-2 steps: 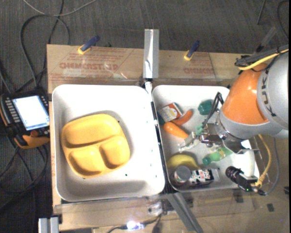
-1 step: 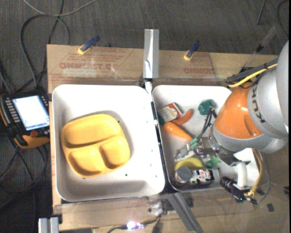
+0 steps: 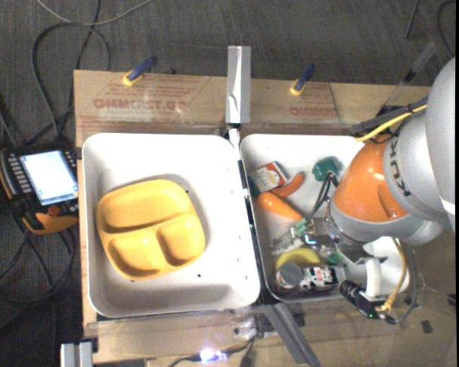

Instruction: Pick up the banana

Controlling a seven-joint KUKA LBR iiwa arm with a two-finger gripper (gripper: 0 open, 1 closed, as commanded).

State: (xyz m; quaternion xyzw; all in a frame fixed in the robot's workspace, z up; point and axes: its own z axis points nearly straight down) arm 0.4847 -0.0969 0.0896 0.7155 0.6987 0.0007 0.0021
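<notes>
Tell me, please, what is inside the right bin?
The right bin holds a carrot, a small carton, a green piece, and a banana beside a can. The arm covers its right part.

Yellow tray [image 3: 149, 228] glossy plastic; bins [image 3: 92, 205] smooth, probably plastic.

banana [image 3: 297, 258] partly hidden beneath the gripper [image 3: 315, 239]; arm [image 3: 398, 174] cut off at right edge and covering much of the right bin [image 3: 254, 176]; finger state indiscernible.
</notes>
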